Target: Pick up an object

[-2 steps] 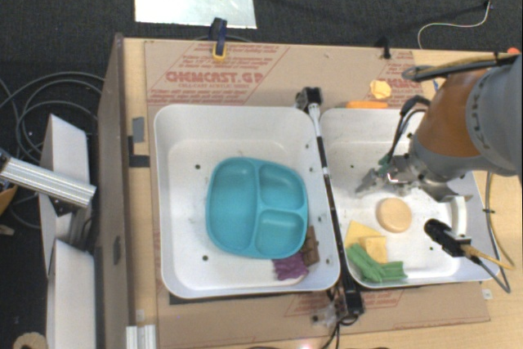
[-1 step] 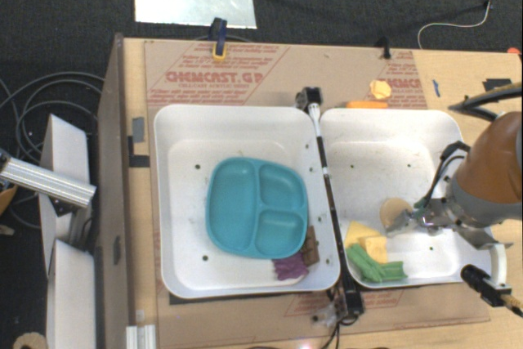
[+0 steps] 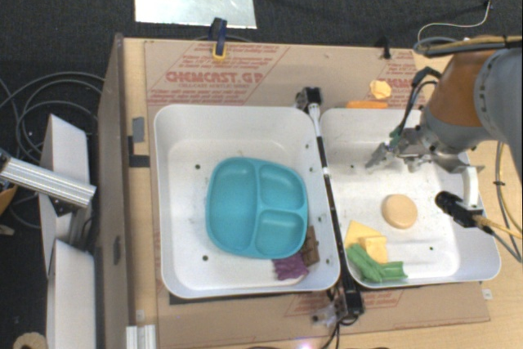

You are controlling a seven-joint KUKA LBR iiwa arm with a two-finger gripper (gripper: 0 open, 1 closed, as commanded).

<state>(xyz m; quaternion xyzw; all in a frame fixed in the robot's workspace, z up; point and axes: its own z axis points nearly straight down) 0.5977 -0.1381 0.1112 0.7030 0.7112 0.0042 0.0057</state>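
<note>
**Gripper above the right bin, nothing in its grasp**

While the arm (image 3: 470, 98) reached in from the right, its gripper (image 3: 394, 151) hung over the upper part of the right bin (image 3: 474, 257), fingers spread apart and holding nothing (no object lay between them). The round tan object (image 3: 400, 211) sat below it on the bin floor, apart from the fingers. Yellow pieces (image 3: 366, 239) and a green item (image 3: 376, 266) lay near the bin's lower left corner. A teal divided plate (image 3: 256, 207) rested in the left bin (image 3: 184, 176).

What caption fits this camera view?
Gripper hovers in right bin above tan round object; teal plate in left bin.
</note>
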